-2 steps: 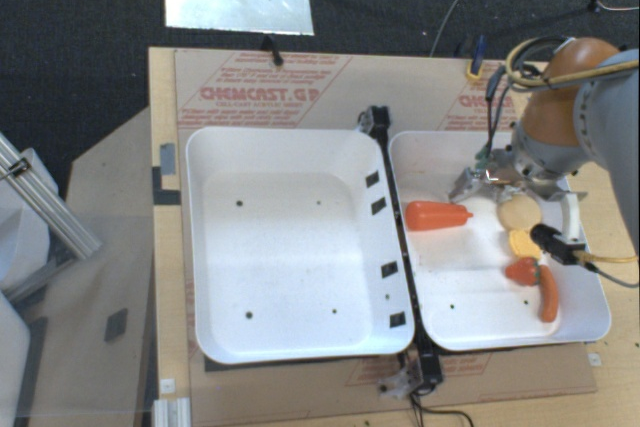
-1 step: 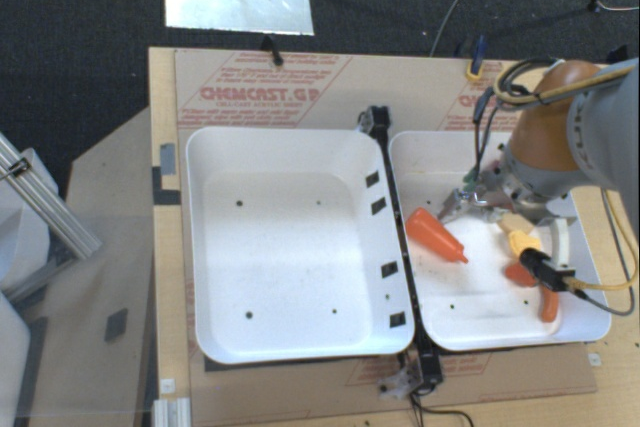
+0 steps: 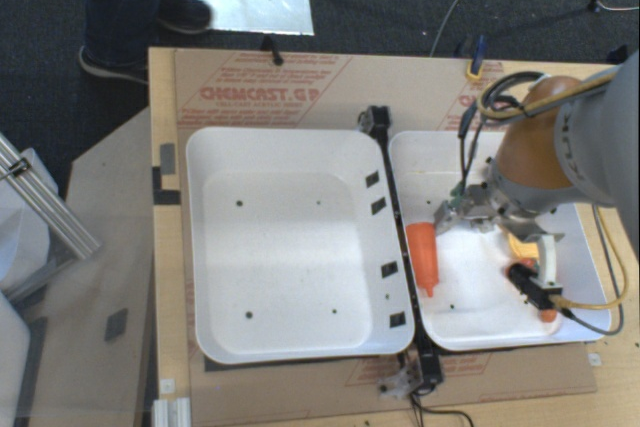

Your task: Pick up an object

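Orange carrot (image 3: 424, 256) against right bin's (image 3: 470, 330) left wall

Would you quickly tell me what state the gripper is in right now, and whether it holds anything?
Gripper: over the right bin, beside the orange object; open or shut cannot be told, and no held object is visible.

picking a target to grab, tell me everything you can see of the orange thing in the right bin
The orange object is a smooth, elongated piece that looks like plastic, broad and blunt at its far end and tapering to a narrow tip toward the near edge, somewhat carrot-shaped. It lies flat on the floor of the right bin, close against that bin's left wall beside the divider. The gripper hangs just to its right; whether it touches the object cannot be told.
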`<state>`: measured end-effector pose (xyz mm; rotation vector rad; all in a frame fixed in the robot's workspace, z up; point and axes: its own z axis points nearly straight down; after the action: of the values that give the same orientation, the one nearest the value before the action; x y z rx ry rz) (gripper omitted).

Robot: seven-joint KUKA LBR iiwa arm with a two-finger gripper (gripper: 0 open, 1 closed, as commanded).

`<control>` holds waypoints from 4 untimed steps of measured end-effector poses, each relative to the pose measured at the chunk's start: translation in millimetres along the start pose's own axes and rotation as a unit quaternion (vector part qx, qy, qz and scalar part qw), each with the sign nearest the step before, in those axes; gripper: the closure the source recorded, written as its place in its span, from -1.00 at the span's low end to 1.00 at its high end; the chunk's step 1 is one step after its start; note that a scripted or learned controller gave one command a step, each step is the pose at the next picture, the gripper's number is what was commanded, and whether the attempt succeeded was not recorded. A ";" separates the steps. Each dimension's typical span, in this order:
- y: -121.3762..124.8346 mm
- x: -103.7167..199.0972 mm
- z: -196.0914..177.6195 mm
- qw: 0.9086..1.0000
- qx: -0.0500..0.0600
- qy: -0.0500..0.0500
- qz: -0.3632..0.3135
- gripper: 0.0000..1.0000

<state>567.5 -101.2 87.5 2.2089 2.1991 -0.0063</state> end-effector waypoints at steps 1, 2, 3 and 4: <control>77.2 50.6 -104.9 1.000 -0.002 0.010 -0.008 -1.00; 47.7 17.4 -19.3 1.000 -0.005 0.011 -0.005 -1.00; 96.3 18.8 3.3 1.000 0.004 0.010 -0.005 -1.00; 95.8 18.0 -8.1 1.000 0.004 0.009 -0.006 1.00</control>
<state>663.2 -83.4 96.7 2.2095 2.2260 0.0051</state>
